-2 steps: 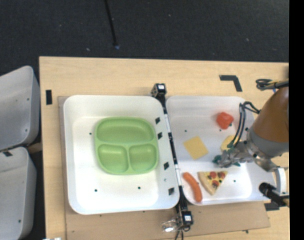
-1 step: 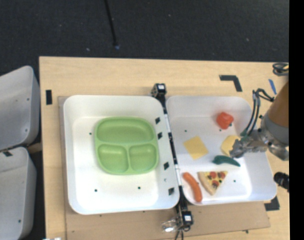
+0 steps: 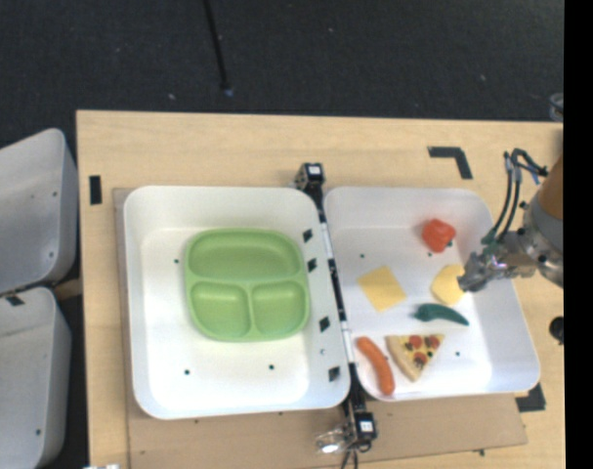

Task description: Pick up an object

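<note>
claw (image 3: 475, 274): can't tell if open or closed | yellow lump (image 3: 446, 285): touching its tip, right bin (image 3: 491, 360)

A divided plate (image 3: 246, 284) lies in the left bin (image 3: 140, 262); the food pieces lie in the right bin (image 3: 394, 213).

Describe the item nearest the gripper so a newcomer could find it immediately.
Look in the right-hand white bin, along its right side where the gripper reaches in. Beside it lies a small pale-yellow lump, rounder and chunkier than the flat yellow square to its left, with a dark green piece just below.
</note>
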